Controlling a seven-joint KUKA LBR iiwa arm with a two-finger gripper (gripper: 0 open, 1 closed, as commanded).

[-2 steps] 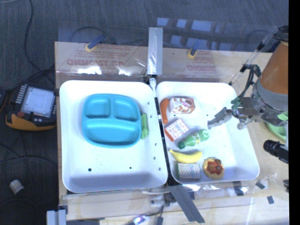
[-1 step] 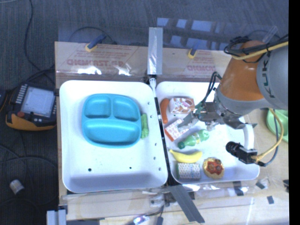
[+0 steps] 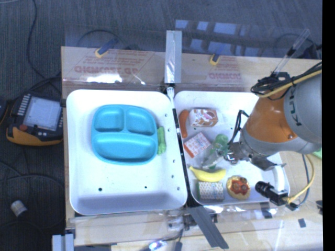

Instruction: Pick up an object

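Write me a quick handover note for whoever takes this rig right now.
Gripper: low in the right bin, over the clutter; finger state unclear.
Right bin: banana, red packet, pastry packet, mesh-wrapped item, small fruit tart.
Left bin: blue divided tray, green item beside it.
Done: nothing visibly lifted.
Left: grasp one object and raise it.

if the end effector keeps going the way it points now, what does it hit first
The end effector points down and toward the view's left, into the right bin. First in line is probably the clear wrapped item lying just above the banana, though depth is hard to judge from this slanted view.
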